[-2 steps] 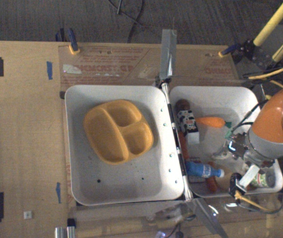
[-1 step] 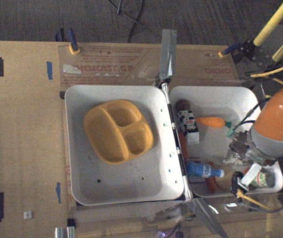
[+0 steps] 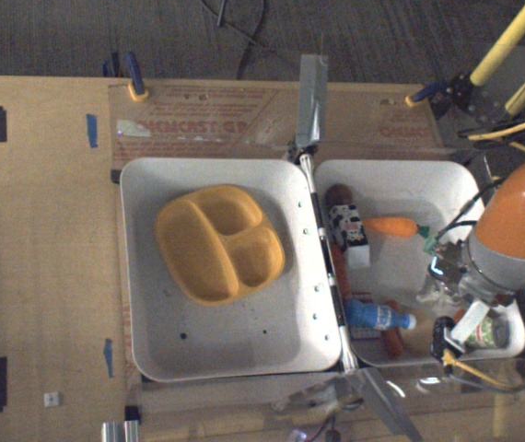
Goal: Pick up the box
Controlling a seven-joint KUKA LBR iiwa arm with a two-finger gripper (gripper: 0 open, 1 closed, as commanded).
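Claw (image 3: 441, 282) hangs over the right-hand bin (image 3: 447, 175), near its outer wall, under the grey and orange arm (image 3: 513, 221). The wrist hides its tips, so I cannot tell whether it is spread or pressed together. Nothing can be seen in its grip.

The box (image 3: 348, 232) lies across the bin from the claw, toward the view's left and a little toward the far rim, close against the wall shared with the other bin. It is a small carton, patched black and white on its far part and plain white on its near part. Its long axis runs roughly along that wall, far to near, crosswise to the line from the claw to the box. I cannot tell which end is its top.

A carrot (image 3: 392, 227) lies between claw and box, its blunt end about touching the box's side. A blue bottle (image 3: 374, 317) lies near the box's near end, on the claw's near-left.

The coming move looks like a reach leftward across the bin, over the carrot. A grip across the box's short width seems best, though the wall leaves little room on its far side.
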